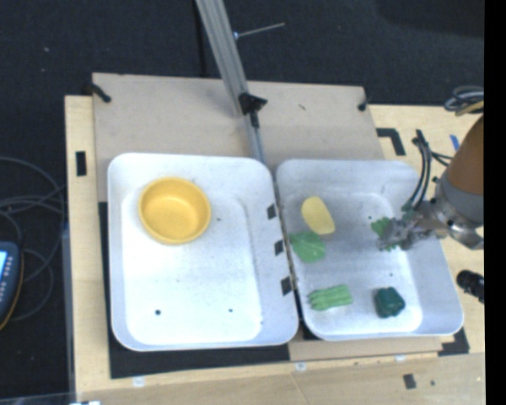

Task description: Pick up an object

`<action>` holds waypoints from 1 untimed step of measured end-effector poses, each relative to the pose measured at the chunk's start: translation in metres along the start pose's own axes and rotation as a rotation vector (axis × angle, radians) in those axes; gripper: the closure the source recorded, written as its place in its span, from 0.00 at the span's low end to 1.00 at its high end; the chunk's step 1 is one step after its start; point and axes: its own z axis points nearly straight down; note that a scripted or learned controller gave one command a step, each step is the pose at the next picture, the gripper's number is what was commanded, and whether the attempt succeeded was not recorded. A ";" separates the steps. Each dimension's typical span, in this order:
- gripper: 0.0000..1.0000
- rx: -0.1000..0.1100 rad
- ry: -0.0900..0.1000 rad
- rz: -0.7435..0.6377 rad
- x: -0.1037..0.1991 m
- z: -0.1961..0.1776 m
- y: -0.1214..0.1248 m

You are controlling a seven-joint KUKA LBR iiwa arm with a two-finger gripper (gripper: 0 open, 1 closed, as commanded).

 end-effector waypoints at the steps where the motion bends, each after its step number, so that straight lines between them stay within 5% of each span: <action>1: 1.00 -0.003 -0.001 0.000 -0.001 -0.042 -0.001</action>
